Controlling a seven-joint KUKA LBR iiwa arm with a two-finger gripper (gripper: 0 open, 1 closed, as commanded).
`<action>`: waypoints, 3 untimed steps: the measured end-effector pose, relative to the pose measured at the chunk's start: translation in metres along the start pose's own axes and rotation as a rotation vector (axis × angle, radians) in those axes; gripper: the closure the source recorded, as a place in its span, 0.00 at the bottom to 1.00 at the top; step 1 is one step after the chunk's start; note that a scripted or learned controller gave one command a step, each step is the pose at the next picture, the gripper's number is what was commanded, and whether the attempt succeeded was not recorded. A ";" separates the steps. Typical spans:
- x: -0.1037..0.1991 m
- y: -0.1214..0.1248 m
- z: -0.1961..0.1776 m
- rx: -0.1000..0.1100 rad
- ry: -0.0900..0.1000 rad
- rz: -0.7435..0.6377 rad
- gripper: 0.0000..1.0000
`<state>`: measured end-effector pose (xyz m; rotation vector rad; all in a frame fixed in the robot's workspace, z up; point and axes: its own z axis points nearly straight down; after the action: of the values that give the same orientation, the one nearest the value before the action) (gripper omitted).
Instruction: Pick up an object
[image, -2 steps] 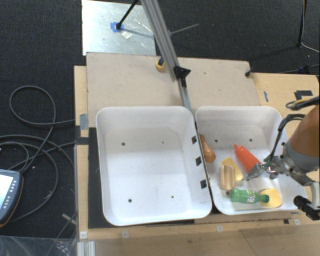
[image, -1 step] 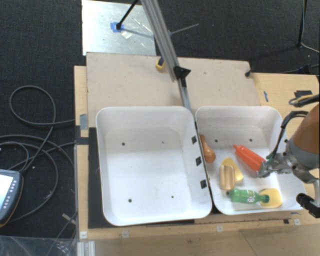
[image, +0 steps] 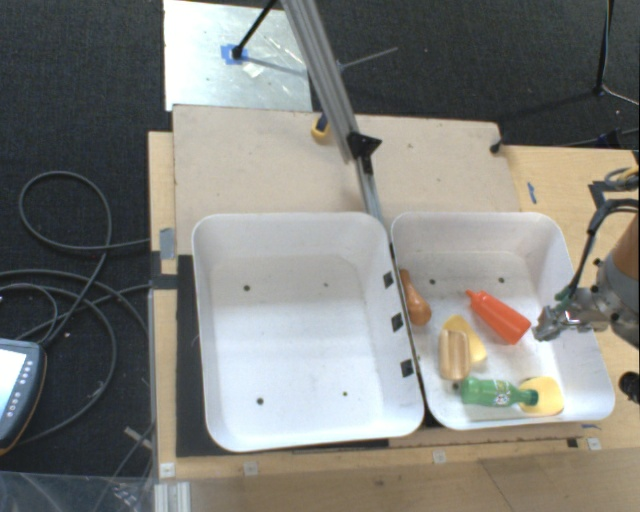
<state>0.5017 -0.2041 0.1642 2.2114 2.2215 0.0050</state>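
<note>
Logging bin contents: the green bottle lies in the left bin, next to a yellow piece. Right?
Not quite. The camera view shows the green bottle in the right bin, not the left. It does lie next to a yellow piece.

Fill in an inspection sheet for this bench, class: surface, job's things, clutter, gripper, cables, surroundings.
Surface: bench bears left bin and right bin side by side.
Job's things: in the right bin, orange bottle, green bottle, brown pear-shaped piece, hot-dog toy, yellow piece.
Clutter: nothing seen.
Gripper: gripper at the right bin's right side, beside the orange bottle; grip cannot be judged.
Cables: black cables looped on the floor at left.
Surroundings: dark carpet, handheld screen, slanted metal pole.
</note>
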 end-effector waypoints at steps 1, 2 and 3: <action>-0.008 -0.003 -0.049 0.000 -0.001 0.000 1.00; -0.008 -0.003 -0.037 0.006 0.002 0.001 1.00; 0.043 -0.002 -0.051 0.005 0.005 -0.006 1.00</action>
<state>0.4989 -0.1611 0.2153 2.2094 2.2326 0.0048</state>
